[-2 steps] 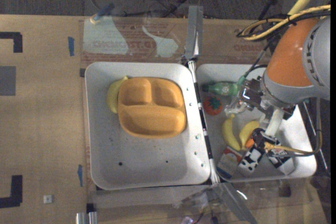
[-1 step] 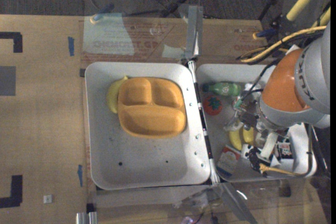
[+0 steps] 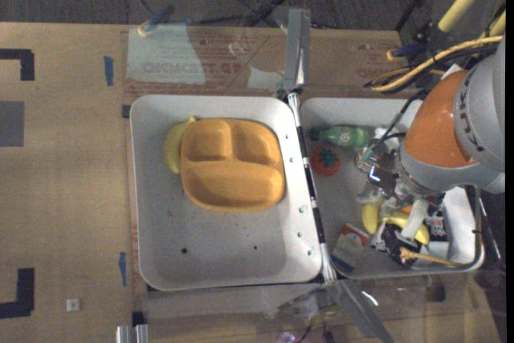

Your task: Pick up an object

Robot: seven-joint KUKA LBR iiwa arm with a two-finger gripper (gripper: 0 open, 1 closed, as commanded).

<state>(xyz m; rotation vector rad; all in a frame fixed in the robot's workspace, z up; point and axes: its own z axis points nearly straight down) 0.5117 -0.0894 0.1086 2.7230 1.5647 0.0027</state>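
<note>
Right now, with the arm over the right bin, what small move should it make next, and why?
Probably a short drop of the gripper toward the yellow item just beside it. The wrist hangs low over the crowded near part of the right bin, and that item looks like the closest thing, with some bare floor around it.

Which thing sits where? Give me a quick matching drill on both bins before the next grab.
Things:
1 orange divided plate
2 green bottle
3 yellow curved item
4 red round item

Places:
A right bin, upper-left corner
B left bin, against the plate's left edge
C left bin, upper middle
D right bin, just below the bottle

Pairs: 1-C, 2-A, 3-B, 4-D
</note>
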